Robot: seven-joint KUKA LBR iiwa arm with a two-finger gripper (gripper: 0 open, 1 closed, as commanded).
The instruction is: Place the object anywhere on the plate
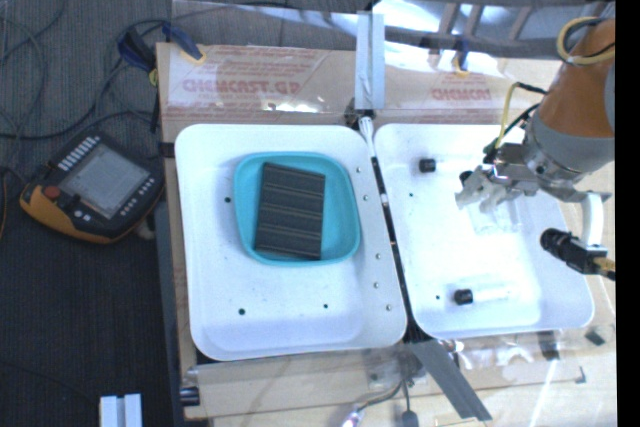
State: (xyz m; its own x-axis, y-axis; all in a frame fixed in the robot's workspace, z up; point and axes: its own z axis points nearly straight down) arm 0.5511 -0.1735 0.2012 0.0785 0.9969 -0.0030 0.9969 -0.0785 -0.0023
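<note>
A dark grey ribbed rectangular block lies flat on the blue plate, a little left of its middle, in the left bin. My gripper hangs over the upper right part of the right bin, far from the plate. Its pale fingers stand apart, open, with nothing between them. The grey and orange arm reaches in from the right.
In the right bin lie a small black knob and a white pen with a black cap. A black fitting juts out by the bin's right rim. A teach pendant rests on the floor at left.
</note>
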